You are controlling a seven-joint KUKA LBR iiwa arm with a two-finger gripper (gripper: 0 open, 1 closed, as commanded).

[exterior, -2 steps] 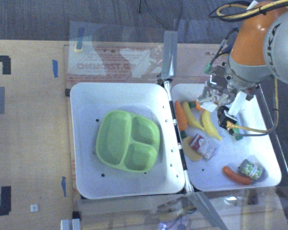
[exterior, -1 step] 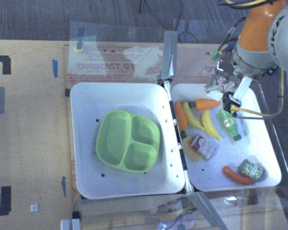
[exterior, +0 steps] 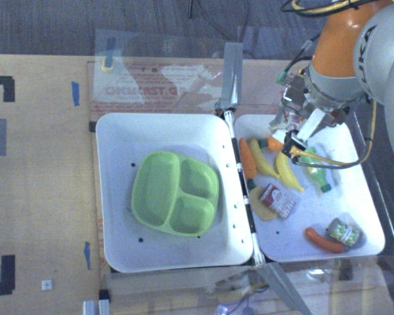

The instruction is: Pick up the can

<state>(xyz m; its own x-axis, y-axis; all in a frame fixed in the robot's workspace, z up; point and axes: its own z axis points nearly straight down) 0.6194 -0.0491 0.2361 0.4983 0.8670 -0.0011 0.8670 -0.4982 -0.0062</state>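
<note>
Fingers (exterior: 290, 138) well above can (exterior: 344, 232)

Light was even and fairly bright, coming from overhead with no hard shadows. The two shallow white plastic bins (exterior: 115, 136) looked slightly washed out, with a faint bluish cast. A clear plastic sheet (exterior: 164, 71) behind them caught a pale sheen. The picture was soft and grainy throughout, and small objects lacked crisp edges.
</note>
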